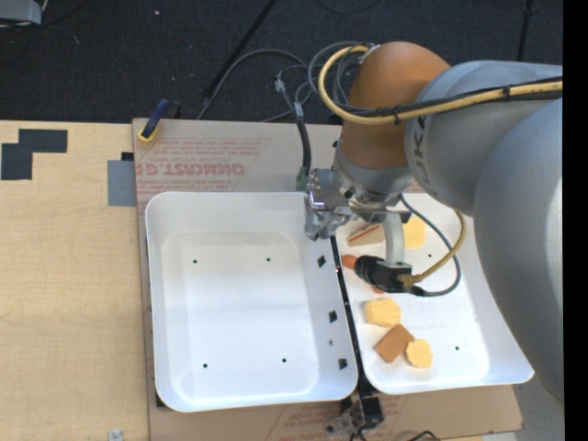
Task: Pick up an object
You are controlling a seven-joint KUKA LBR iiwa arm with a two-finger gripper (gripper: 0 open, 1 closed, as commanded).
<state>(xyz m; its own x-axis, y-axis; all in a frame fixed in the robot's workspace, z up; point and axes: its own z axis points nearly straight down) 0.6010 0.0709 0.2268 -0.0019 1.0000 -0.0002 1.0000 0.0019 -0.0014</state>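
Nothing was seen held. Whether the gripper [320, 217] was apart or together could not be told, since it was masked by the wrist above it. It was placed low over the upper left corner of the right bin [501, 361], close to the wall shared with the left bin [165, 246].

The nearest candidate was judged to be the tan wedge [366, 234], just beside the gripper to its right. For a clean pick, the gripper would best be shifted away from the wall and centred over the wedge. It would then be lowered straight down and closed across the narrow side.

A small orange piece [349, 262] lay against the shared wall, where little room was left for a grasp. A yellow piece [415, 235] sat near the wedge, partly hidden by the arm [478, 127]. Further down the bin, a yellow chunk [383, 312], a brown block [395, 343] and a yellow disc [420, 354] were gathered. The block and disc appeared to touch, so one might be dragged along with the other.
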